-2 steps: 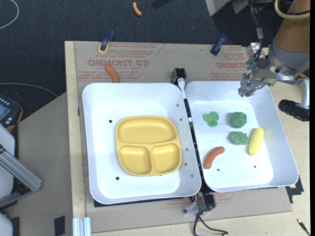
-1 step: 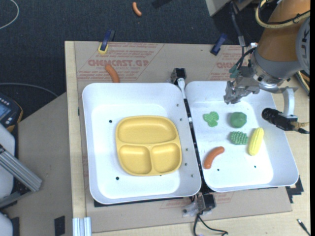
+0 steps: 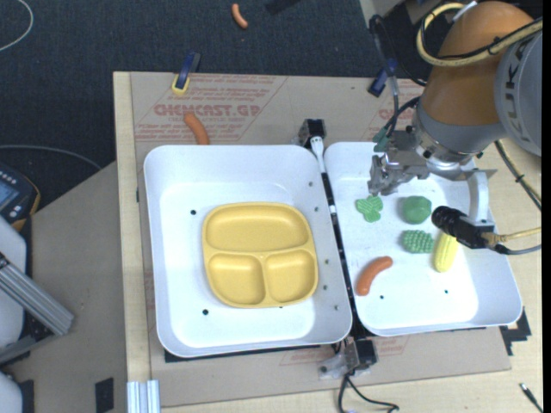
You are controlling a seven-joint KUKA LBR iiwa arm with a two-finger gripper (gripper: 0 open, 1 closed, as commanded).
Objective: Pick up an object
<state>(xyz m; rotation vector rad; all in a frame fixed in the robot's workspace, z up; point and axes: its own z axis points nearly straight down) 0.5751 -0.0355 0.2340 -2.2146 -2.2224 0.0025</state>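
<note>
Right bin (image 3: 482,312) as landmark. Arm's gripper (image 3: 380,181) hangs over its upper-left part, just above a small green broccoli piece (image 3: 370,207); can't tell if jaws are open or closed, nothing seen between them. Also in this bin: round green piece (image 3: 416,209) near middle, textured green piece (image 3: 417,241) below it, yellow corn (image 3: 445,252) beside that, orange sausage (image 3: 374,274) lower left. Left bin (image 3: 172,231), touching its left side, holds a yellow divided tray (image 3: 258,254). Another orange sausage (image 3: 197,128) lies on the surface, up-left beyond both bins.
</note>
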